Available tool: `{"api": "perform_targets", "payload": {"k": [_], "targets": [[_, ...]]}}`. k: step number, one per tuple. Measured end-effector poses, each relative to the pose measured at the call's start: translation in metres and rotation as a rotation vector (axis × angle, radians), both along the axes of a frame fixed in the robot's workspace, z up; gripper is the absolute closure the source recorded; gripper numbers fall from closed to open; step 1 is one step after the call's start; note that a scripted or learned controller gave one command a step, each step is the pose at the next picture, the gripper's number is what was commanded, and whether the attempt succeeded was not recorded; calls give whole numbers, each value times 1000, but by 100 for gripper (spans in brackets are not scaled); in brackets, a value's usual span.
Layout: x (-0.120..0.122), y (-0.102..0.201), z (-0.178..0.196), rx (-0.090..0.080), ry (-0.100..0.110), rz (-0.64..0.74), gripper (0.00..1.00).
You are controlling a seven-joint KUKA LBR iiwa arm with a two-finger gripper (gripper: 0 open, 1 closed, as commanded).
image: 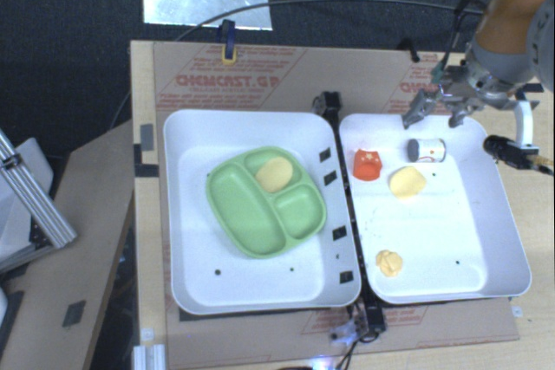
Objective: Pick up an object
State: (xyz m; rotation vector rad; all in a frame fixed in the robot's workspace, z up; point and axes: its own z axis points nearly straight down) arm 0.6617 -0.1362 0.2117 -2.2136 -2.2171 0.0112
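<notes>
White-and-dark cylinder: a small roll-shaped object (427,151) lies on its side near the far edge of the right bin (499,212), closest of all the loose items to the arm, which likely makes it the easiest candidate for the pick.
Gripper: the gripper (440,109) hovers above the bin's far rim, just beyond the cylinder; its two dark fingers splay apart with nothing between them, a stance that suits a descent onto something, not a carry.
Yellow lump: a pale yellow rounded piece (407,182) sits just beside the cylinder, toward the camera; it is near enough that a careless close could nudge it.
Orange-red item: a small orange-red object (368,165) rests near the right bin's left wall, apart from the cylinder, so it should not interfere.
Small yellow piece: a smaller yellowish object (389,262) lies toward the bin's near side, well apart from the gripper.
Left bin: the left bin (195,273) holds a green divided plate (251,212) with a yellow item (276,174) in its far compartment; all of this lies out of the arm's present line.
Arm: the grey arm with its orange band (512,17) reaches in from the right, the wrist tilted down toward the right bin.
Progress: nothing is lifted yet; the pick is at its approach stage.
</notes>
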Motion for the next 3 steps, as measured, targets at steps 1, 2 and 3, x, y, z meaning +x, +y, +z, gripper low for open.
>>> {"api": "perform_targets", "payload": {"k": [1,2,3], "targets": [[2,0,9,-2,-12,2,0],[1,7,-34,-1,-12,5,0],[3,6,-73,-2,-13,4,0]]}}
